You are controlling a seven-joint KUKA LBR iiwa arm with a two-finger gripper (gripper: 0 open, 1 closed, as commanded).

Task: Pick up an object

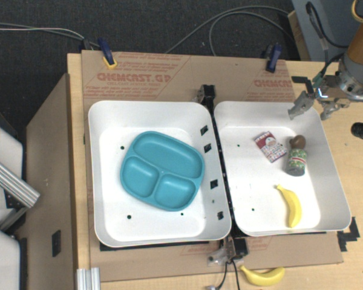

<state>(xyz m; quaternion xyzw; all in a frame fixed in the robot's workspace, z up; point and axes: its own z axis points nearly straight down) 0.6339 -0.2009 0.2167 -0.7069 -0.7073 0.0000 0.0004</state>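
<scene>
Cardboard (187, 71) reading "CHEMCAST" is lying under two white bins (103, 162).
Gripper (310, 106) is hovering spread open, gripping nothing.

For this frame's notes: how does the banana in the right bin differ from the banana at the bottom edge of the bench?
The banana in the right bin lies inside the white bin, while the banana at the bench edge sits outside both bins on the cardboard. The first shows whole and runs roughly top to bottom; the second lies sideways and is partly cut off by the picture's edge. Both are yellow and curved, and the tool touches neither.
</scene>
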